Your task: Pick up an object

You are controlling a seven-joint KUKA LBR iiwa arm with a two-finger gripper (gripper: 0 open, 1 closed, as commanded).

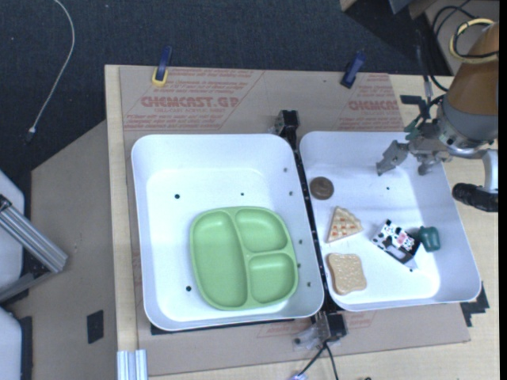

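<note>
- Hand (pixel 405 158) of the grey arm hangs over the upper right part of the right bin (pixel 360 150), reaching in from the right; its two fingers are spread apart, one tip (pixel 388 163) pointing toward the bin's middle, and nothing lies between them, so it grips no object.
- Below the fingers is bare white bin floor; the hand sits well apart from the objects lying lower in that bin.
- Right bin contents: a round brown disc (pixel 321 187) near the bin's left wall; a triangular pizza-slice toy (pixel 344 224) below it; a toast-slice toy (pixel 346 272) at the lower left; a black-and-white patterned toy (pixel 396 241) toward the lower middle, with a small teal piece (pixel 428 237) just beside it on the right.
- Pizza slice and toast lie near each other but apart; the patterned toy lies to their right, clear of both.
- Left bin (pixel 158 172) holds a green divided plate (pixel 242 256) with three compartments, resting in its lower half.
- Both bins sit side by side on a brown board (pixel 206 93) that covers the surface; red printing on the board repeats in rows, and the largest line reads roughly "CHEMCAST GP"; the smaller lines are too fine to read.
- Two blue clamps (pixel 162 66) (pixel 353 68) grip the board's far edge.
</note>
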